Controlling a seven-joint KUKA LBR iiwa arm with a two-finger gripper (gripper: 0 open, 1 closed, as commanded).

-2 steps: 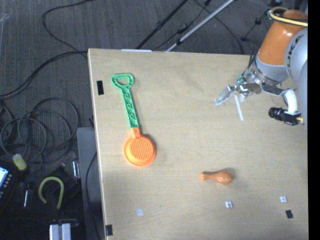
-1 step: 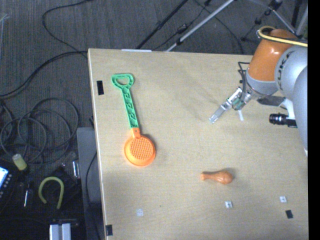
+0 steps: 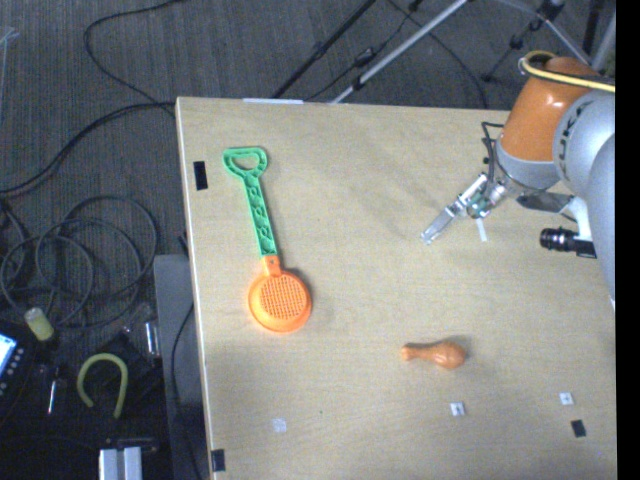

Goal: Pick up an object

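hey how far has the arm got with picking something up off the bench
Done: nothing looks picked up. The strainer, green handle and orange sieve head, lies flat at the left of the bench, and the small orange toy lies flat nearer the front.
In hand: the gripper sits at the right with nothing between its fingers, apart from both.
Left: reach one object, close on it and lift.

Green-handled strainer (image 3: 268,258) with orange mesh head; small orange gourd-shaped toy (image 3: 436,353); tan bench (image 3: 380,158).
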